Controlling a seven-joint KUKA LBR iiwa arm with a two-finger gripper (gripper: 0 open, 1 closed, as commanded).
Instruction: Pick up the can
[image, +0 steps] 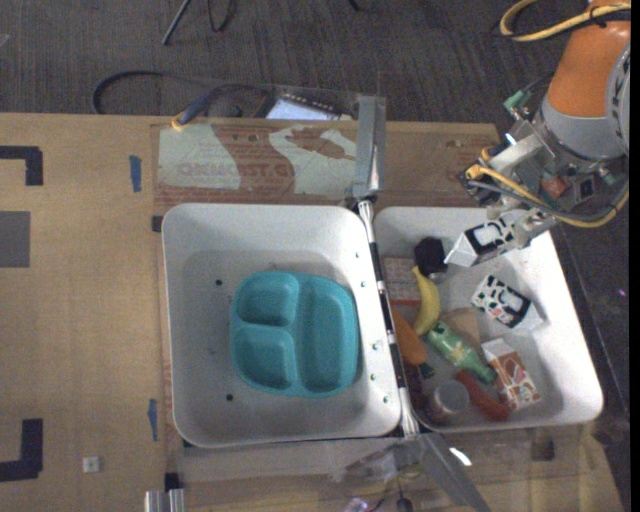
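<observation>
Camera view shows me the can (449, 399) upright at the lower middle of the right bin (575, 340), crowded by bottle (459, 351) and carton (513, 373); I judge it rigid, light, slick, best pinched across its sides, while the gripper (497, 236) hangs upper right, its state untellable.

I see the can (450, 398) standing upright near the front edge of the right bin (572, 352), its round greyish top facing up at me. It sits just beside a green bottle (459, 351) and close against a red object (487, 401) on its right.
</observation>
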